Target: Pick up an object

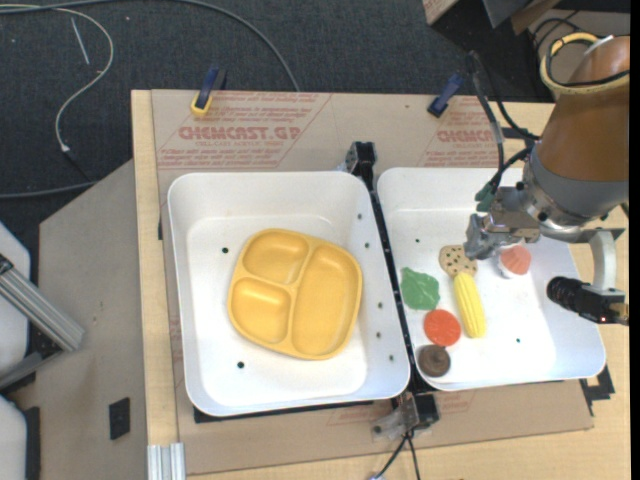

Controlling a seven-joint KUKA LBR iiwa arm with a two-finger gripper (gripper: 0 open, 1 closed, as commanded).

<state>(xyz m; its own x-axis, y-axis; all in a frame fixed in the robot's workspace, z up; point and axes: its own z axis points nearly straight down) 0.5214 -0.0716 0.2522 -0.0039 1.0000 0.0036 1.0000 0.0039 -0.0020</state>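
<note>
Farthest from the gripper, the left bin (190,268) held a yellow divided plate (296,291) near its middle, well apart from the hand and across the divider between the two bins. The right bin (420,193) carried everything else, all of it close to the hand.

Nearest on the hand's left and a little below lay a green leafy piece (420,289). Below that, farther toward the front rim, sat a red-orange tomato-like piece (442,327), and lower again a small brown round piece (433,360) by the bin's front edge. A tan spotted cracker or cookie (455,260) lay just beside the hand on its left, possibly touching it; I could not tell. A yellow corn cob (469,304) lay directly below the hand, near it but apart.

The gripper (489,238) hung low over the right bin, under the grey wrist and orange band. Whether its tips were spread or closed was hidden by the wrist body and blur, so I cannot tell. Nothing could be seen lifted in it. Just to the hand's right lay a pale pink-red piece (516,261), close beside it.

As a judgement, the task looked barely under way: the hand was down among the objects, with the cracker, the pink piece and the corn as likely candidates, yet every item appeared to rest on the bin floor. A grasp and a lift remained.
</note>
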